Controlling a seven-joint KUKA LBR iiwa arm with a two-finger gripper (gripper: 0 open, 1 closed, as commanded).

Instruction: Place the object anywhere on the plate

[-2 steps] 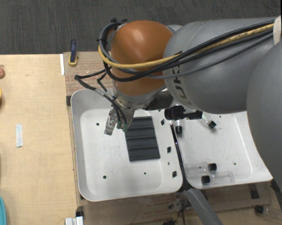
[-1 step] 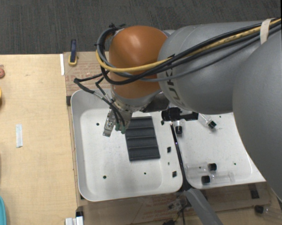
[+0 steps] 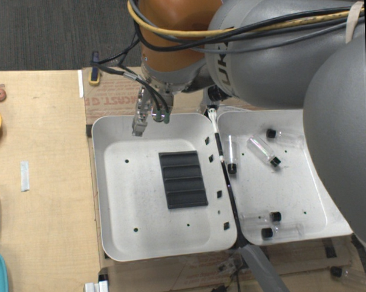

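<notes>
Grey arm point(image 3: 300, 64) bulks nearest the lens, filling the frame from 12 to 4 o'clock, with its orange band point(image 3: 174, 25) at 12. Below the band hangs the gripper point(image 3: 146, 117), over the far rim of the left bin point(image 3: 114, 236) at about 11 o'clock from frame centre. Whether it is open or closed I cannot tell; nothing is visibly held in it.

A dark ribbed plate point(image 3: 183, 179) lies flat in the middle of the left bin, its long axis running 12 to 6. That reads as the target. The things to pick are most likely the clear tubes with black caps in the right bin point(image 3: 319, 221): one tube point(image 3: 229, 153) hugs the divider, long axis 12 to 6, cap toward 6; another tube point(image 3: 264, 152) lies aslant, cap toward 4; two more tubes point(image 3: 277, 224) lie near the front rim, hard to make out.

From the gripper, the nearest tube lies toward 4 o'clock, across the divider; the plate lies toward 5, closer. By my reading the pick is not yet done, and the coming move calls for a swing toward 4 and a grasp across the tube's narrow width.
</notes>
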